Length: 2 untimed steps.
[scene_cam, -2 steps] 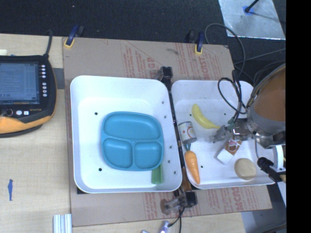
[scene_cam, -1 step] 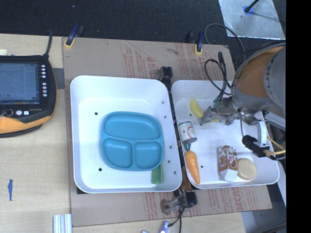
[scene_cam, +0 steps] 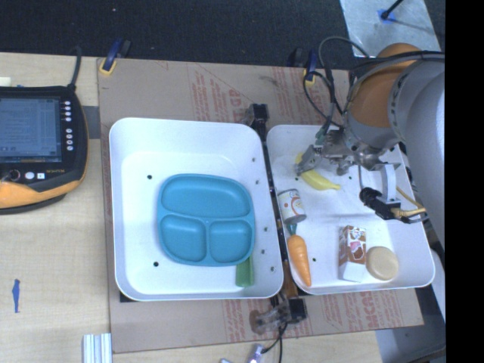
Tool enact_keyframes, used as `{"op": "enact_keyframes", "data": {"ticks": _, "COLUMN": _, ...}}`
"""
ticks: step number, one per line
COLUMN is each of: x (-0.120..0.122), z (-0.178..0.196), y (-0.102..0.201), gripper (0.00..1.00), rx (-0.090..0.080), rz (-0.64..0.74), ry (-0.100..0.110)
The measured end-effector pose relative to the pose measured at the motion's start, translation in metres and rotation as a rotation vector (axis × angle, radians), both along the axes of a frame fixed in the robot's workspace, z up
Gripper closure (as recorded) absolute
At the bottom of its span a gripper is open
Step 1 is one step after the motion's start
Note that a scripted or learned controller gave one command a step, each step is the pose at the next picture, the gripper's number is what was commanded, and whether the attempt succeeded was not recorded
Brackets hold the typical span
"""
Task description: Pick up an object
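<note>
Carrot [scene_cam: 299, 259] at the near-left corner of the right bin [scene_cam: 423, 274], lying lengthwise against the wall between bins, probably rolled there. Beside it along the near wall: one small carton [scene_cam: 352, 252] and one round tan piece [scene_cam: 382, 263], touching each other. Further back, one small can [scene_cam: 290, 205], tipped against the same dividing wall. Beyond that, one yellow banana [scene_cam: 321, 180], lying flat just under the gripper [scene_cam: 327, 157]. Hangs low over the far half of the right bin, right above the banana, likely lined up for a grab at it. Fingers lost in a tangle of metal and cable; cannot tell whether apart or together, and nothing seen held between them. Five loose things in the right bin, then. Across in the left bin [scene_cam: 125, 203]: one blue divided plate [scene_cam: 205, 218] near the middle, one green stick-like piece [scene_cam: 243, 272] against the near-right corner. Off to the far left, one handheld control pendant [scene_cam: 34, 146] on the bench.
</note>
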<state>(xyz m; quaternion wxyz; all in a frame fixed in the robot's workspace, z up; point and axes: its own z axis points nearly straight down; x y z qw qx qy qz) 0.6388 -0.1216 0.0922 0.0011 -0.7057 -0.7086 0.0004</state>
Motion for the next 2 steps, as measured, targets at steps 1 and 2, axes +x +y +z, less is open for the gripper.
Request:
{"op": "enact_keyframes", "data": {"ticks": 1, "x": 0.004, "z": 0.000, "y": 0.015, "gripper": 0.00, "rx": -0.001, "rz": 0.000, "ry": -0.001}}
{"op": "enact_keyframes", "data": {"ticks": 2, "x": 0.004, "z": 0.010, "y": 0.015, "gripper": 1.00, "rx": -0.002, "rz": 0.005, "ry": 0.001}}
